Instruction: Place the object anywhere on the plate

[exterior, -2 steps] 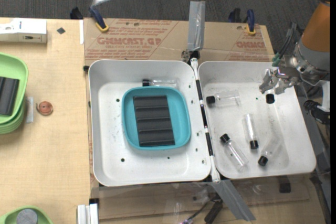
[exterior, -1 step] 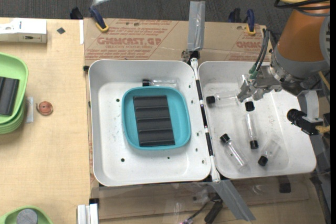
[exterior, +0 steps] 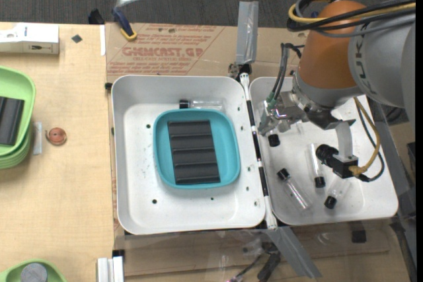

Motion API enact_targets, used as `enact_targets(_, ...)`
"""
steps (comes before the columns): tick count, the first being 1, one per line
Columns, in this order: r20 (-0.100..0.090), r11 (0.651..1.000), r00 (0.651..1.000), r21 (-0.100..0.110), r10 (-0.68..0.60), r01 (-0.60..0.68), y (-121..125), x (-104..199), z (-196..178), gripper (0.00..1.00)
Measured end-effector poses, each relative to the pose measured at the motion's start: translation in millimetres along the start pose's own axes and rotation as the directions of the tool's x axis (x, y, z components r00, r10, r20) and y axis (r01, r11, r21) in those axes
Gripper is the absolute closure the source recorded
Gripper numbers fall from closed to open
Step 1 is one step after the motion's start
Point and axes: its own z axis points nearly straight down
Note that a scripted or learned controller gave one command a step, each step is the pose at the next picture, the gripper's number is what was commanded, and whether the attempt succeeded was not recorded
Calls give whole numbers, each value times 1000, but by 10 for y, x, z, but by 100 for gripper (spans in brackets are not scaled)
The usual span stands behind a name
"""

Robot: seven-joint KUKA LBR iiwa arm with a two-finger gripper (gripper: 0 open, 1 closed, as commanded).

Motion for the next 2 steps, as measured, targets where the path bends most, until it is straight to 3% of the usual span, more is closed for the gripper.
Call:
enact_targets(1,0,992,992,0,-130,130,-280,880,-3,100)
enact_targets(2,0,992,992,0,-130,130,-279,876,-4,0)
